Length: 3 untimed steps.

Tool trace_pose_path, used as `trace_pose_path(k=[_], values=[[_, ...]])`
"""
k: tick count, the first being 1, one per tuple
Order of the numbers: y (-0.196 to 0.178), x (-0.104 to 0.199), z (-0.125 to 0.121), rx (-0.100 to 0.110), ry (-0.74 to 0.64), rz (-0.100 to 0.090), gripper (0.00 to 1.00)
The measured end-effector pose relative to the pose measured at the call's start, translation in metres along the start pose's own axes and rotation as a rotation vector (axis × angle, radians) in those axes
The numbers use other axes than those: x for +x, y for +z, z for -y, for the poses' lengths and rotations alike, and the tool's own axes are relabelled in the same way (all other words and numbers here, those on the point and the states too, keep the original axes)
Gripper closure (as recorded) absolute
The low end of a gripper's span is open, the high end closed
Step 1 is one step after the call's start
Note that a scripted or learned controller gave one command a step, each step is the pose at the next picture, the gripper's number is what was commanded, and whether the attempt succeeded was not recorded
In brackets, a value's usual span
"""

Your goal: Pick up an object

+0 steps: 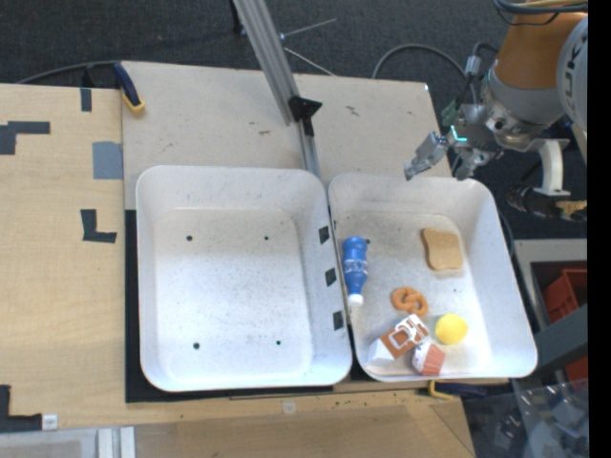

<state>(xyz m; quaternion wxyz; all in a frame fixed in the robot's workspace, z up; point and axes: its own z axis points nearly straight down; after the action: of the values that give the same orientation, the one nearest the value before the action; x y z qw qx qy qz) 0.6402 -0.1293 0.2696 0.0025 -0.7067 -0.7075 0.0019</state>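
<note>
My gripper (441, 158) hovers over the far rim of the right bin (482, 198), with its fingers spread apart and nothing between them. Below it in that bin lie a tan bread slice (443, 249), a blue bottle (355, 266) with a white cap, an orange pretzel (410, 301), a yellow ball (452, 329) and an orange-and-white carton (404, 337) beside a small orange-and-white cup (428, 359). All of these rest on the bin floor, apart from the gripper.
The left bin (229, 275) sits beside the right one, separated by a black-clipped divider. A slanted metal rail (277, 60) crosses the bench behind the bins. Cables trail at the back right, and a yellow-and-blue clamp (129, 89) lies at the far left.
</note>
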Motion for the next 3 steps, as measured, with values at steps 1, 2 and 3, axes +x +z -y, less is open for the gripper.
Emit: trace_pose_path(k=[1,2,3], values=[[-0.003,0.000,-0.001,-0.005,-0.001,0.001,0.00],[0.041,-0.002,0.002,-0.001,0.000,0.002,0.00],[0.106,0.002,0.003,0.002,0.000,0.001,0.00]])
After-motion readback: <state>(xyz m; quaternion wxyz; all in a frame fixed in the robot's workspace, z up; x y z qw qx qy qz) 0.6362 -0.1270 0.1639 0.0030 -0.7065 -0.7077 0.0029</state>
